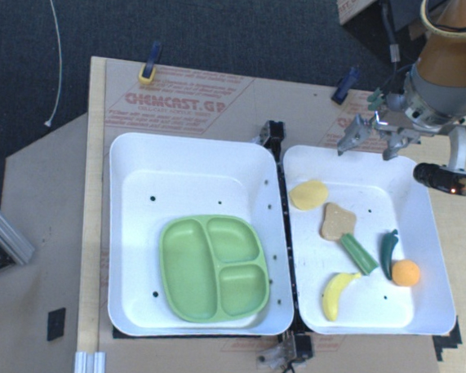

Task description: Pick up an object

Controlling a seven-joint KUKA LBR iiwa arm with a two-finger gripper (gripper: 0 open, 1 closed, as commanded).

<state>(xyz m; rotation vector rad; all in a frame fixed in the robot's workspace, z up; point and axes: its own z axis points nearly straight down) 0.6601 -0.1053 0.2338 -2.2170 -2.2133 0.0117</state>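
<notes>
— Above the right white plastic bin's (437, 242) far edge hangs the tool (376, 144), fingers spread, gripping nothing.

— And the objects?

— Below it, well apart: one pale yellow round piece (308, 195), one tan slab (338, 222), two green sticks (358, 253), one orange ball (406, 273), one yellow banana (336, 294). One green divided plate (213, 267) sits in the left bin (124, 212) — the arm's upper part is cut off.
</notes>
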